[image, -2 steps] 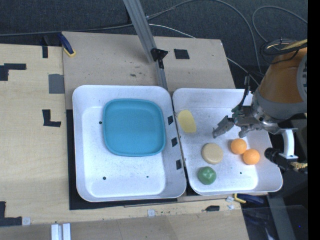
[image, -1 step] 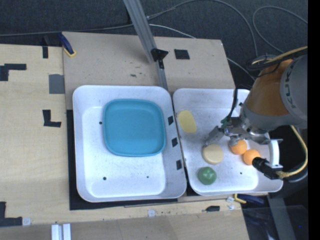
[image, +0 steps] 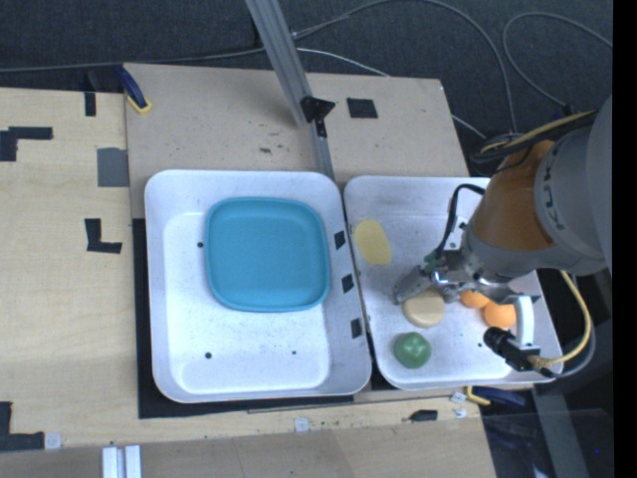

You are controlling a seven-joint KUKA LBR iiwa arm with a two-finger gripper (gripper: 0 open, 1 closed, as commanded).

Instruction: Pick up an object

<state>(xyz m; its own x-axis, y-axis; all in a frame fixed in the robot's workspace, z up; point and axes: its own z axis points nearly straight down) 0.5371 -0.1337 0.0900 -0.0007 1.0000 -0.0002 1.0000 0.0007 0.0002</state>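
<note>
The right bin holds a pale yellow piece at its left. A cream round object lies in the middle, a green ball near the front, and an orange object at the right. My gripper hangs low in this bin, right above the cream object's top edge and just left of the orange one. The wrist and arm cover the bin's right part. I see nothing lifted off the bin floor.
A blue square plate lies in the left bin. A metal pole slants down to the rim between the two bins. Cables run along the right bin's front right corner.
</note>
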